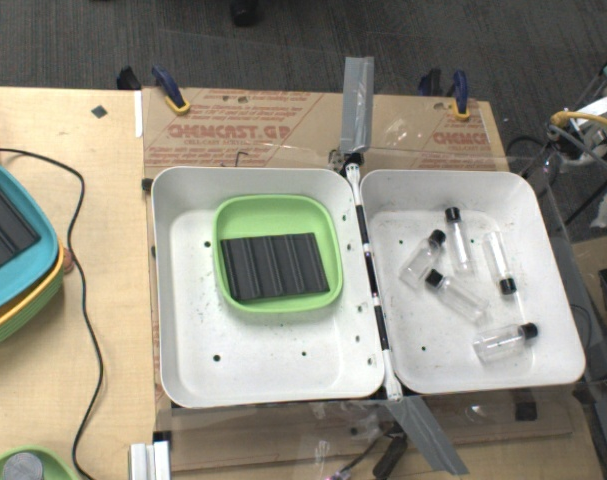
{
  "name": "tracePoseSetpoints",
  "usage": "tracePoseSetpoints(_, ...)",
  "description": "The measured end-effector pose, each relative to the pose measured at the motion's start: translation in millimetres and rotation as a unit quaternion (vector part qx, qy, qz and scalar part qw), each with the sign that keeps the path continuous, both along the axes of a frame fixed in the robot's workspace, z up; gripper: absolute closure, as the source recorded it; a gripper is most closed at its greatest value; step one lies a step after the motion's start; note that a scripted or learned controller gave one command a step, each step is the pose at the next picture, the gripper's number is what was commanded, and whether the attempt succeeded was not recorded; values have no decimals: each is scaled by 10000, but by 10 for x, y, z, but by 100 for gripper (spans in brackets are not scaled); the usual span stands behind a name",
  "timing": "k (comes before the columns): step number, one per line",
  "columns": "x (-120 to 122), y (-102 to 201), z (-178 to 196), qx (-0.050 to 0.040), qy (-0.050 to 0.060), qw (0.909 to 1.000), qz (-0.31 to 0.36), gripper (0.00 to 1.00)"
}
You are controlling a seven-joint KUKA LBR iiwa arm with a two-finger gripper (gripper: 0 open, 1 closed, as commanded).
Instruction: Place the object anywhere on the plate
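Green plate (277,218) centred in left bin (178,368), bare floor around it, clear vials (461,278) scattered in right bin (553,368).

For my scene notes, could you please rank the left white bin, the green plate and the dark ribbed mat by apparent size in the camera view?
1. Left white bin
2. Green square plate
3. Dark ribbed mat

The teal tray (13,233) is cut off at the left edge; the clear vials (468,268) blur together.
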State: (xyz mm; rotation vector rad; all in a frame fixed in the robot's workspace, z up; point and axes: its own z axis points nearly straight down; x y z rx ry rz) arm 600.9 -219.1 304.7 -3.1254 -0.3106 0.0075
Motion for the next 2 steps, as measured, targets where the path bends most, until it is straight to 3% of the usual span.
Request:
tracePoseSetpoints(1,358,-23,368,0,-3,10000,39,0)
tracePoseSetpoints(2,340,-23,-219,1,1,10000,12,0)
